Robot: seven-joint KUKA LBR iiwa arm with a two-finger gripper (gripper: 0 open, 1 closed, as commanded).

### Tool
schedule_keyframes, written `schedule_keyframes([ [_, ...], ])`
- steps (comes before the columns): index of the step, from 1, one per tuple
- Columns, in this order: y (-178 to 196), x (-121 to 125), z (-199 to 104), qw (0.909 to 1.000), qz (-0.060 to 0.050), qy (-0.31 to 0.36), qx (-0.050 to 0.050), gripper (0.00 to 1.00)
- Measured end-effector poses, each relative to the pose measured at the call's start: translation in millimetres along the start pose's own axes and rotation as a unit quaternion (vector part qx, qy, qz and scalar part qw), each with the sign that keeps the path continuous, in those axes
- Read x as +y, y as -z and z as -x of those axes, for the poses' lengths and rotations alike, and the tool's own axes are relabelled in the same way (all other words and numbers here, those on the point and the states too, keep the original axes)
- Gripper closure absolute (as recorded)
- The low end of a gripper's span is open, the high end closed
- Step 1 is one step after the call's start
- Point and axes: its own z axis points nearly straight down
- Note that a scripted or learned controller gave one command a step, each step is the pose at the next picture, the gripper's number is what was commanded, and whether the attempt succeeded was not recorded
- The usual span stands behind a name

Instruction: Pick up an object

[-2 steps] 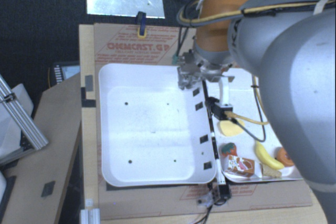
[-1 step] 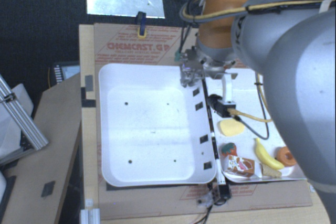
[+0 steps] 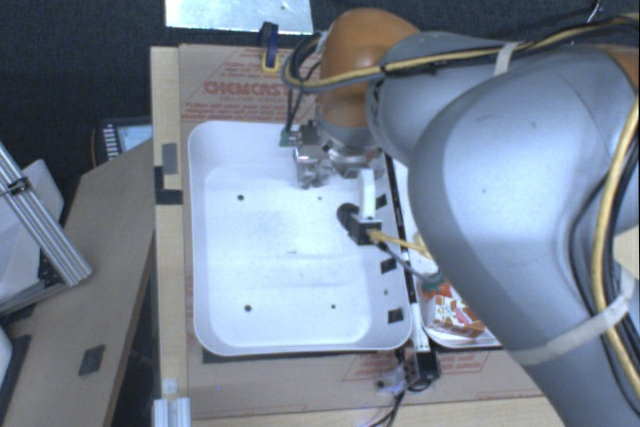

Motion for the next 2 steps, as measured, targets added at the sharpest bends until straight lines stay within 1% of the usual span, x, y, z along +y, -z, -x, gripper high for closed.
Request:
schedule_keyframes([
  [1, 1, -173, -14, 1.0000, -0.002, -0.002, 0.000, 1.00],
  [2, 1, -172, -48, 1.0000, 0.004, -0.001, 0.001, 1.00],
])
